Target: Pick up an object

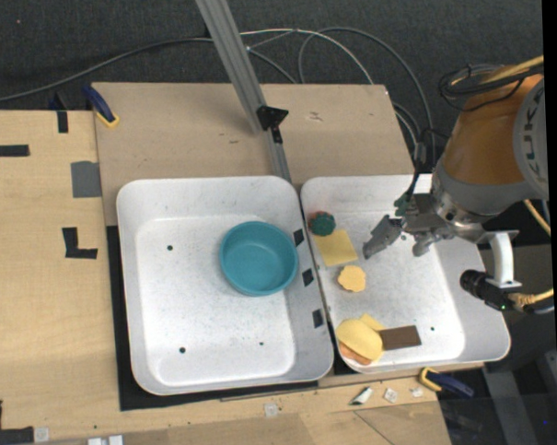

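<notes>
The gripper (399, 239) hangs over the right bin (468, 338), near its middle and a little toward the far side. Its two dark fingers are spread apart, and nothing is between them.

The things to choose from lie in the right bin, along its left side. A small green and red piece (323, 223) is at the top, a pale yellow square (336, 249) is just below it, and a small yellow-orange lump (352, 278) is a little nearer to the camera. At the front edge there is a yellow and orange rounded thing (359, 340), and a brown block (400, 337) touches it or lies just beside it. A blue bowl (258, 257) stands in the left bin (165, 360).

For a good grasp, I think the lump is the best target, because it lies apart from its neighbours and close to the gripper. The fingers should come down with one on each side of it and close only when they are low. The flat square seems hard to take, and the pair at the front may push each other.
</notes>
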Tool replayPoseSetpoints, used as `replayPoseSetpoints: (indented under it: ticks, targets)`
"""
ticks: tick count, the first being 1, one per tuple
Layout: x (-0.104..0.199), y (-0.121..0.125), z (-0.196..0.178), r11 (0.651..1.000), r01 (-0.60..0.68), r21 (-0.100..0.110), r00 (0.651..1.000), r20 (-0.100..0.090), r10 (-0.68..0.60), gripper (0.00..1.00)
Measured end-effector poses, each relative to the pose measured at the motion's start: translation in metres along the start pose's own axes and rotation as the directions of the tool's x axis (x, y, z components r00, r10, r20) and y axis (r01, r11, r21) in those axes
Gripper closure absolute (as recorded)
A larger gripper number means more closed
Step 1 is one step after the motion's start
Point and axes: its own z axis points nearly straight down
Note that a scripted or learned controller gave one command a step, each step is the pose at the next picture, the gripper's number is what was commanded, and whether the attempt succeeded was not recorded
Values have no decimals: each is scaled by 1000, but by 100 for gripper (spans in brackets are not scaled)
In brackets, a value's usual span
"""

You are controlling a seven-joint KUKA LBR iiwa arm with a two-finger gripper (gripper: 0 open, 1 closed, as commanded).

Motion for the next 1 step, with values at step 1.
replayPoseSetpoints:
  ticks: [1]
  targets:
    - [-4, -10, 56, 1000, 0, 0, 1000, 0, 0, 0]
